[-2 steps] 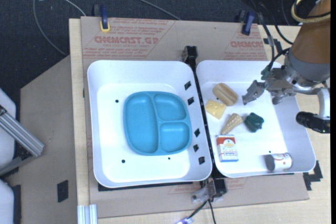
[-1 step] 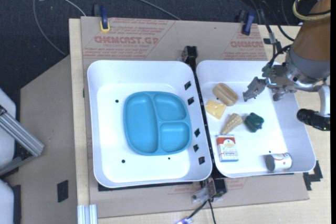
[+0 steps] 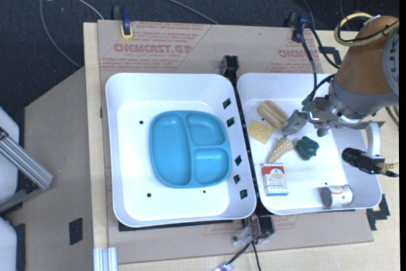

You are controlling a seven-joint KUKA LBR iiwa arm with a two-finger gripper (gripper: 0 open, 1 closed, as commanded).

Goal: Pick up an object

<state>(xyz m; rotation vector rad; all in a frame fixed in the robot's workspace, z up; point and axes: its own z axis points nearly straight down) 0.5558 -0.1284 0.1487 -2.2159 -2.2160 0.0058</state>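
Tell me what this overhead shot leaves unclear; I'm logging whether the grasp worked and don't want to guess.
- Gripper: camera view; small and blurred, wrist housing above it, so finger state and any contact with the green object are unreadable.
- Arm: cut off by the right edge.
- Red-and-white carton: print too small to read.
- Right bin: far right part hidden under the arm.

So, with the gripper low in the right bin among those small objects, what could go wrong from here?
1. The gripper sits between the green object, the cone and the yellow block, which lie close together. It may push one aside instead of grasping it.
2. The tan cylinder looks round, so a nudge could roll it.
3. The red and white box lies flat, probably hard to pinch.
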